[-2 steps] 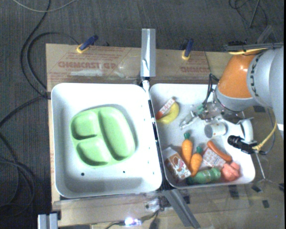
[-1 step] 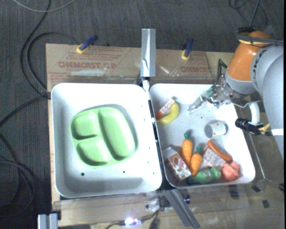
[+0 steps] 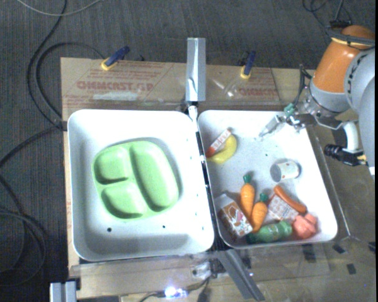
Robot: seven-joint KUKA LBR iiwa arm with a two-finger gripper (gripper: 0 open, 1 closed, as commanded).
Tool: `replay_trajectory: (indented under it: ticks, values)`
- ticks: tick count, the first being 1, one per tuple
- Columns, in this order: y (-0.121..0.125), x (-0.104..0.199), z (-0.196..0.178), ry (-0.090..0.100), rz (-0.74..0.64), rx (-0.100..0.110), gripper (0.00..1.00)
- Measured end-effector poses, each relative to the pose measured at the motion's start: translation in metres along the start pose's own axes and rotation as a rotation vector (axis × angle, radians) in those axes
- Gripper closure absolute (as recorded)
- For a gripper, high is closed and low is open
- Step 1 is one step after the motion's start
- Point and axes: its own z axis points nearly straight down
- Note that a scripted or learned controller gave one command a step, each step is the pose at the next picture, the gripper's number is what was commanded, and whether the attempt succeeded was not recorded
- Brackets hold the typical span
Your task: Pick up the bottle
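- The green bottle (image 3: pixel 271 232) is lying on its side along the near wall of the right bin (image 3: pixel 324 187), wedged among other toys — two carrots (image 3: pixel 253 205) are pointing down at it from above, a small carton (image 3: pixel 234 219) is sitting just to its left, and a pink piece (image 3: pixel 305 225) is touching its right end.
- The gripper (image 3: pixel 272 126) is hanging over the far right corner of that same bin, well apart from the bottle, with the whole depth of the bin lying between them; nothing is sitting between its fingers, which look slightly spread, though they are small and hard to read.
- The likeliest failure, as I am judging it — the fingers coming down on the crowded pile and closing on a carrot or the pink piece instead of the bottle.
- The bottle is resting close to the bin wall, so a finger may be striking the rim or finding no room on the near side.
- A round body lying flat may be rolling or squirting out as the fingers are pressing in.
- The white cup (image 3: pixel 285 169) and the sausage (image 3: pixel 290 199) are lying along the way and could be getting knocked.
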Motion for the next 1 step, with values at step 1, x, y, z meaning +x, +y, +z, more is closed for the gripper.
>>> replay_trajectory:
  ticks: [1]
  values:
    - [0.0006, 0.0009, -0.0092, -0.003, -0.003, 0.002, 1.00]
